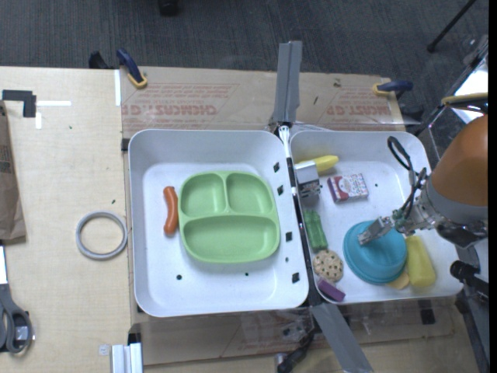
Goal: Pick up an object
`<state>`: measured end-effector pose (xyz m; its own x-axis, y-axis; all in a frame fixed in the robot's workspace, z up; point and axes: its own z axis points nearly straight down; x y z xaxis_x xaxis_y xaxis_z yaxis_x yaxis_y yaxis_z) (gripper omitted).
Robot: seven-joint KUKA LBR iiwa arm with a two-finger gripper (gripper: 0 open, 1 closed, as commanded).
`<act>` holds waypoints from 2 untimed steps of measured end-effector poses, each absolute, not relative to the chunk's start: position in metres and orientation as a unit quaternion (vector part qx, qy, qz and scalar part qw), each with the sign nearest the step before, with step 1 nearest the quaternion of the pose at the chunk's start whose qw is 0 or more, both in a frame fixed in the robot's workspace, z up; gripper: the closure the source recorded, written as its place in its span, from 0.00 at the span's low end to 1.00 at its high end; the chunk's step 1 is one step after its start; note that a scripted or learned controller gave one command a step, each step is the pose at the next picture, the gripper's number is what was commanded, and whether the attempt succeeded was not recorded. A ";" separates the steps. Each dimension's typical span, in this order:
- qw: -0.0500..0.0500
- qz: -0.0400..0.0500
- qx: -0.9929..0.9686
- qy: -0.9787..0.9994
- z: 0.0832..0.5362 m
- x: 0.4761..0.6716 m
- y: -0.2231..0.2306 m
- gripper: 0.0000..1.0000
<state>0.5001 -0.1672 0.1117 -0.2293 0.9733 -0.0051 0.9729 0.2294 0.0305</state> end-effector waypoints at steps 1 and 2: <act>0.019 0.013 0.599 0.800 0.112 0.494 -0.184 0.00; 0.017 0.009 0.609 0.793 0.113 0.550 -0.201 0.00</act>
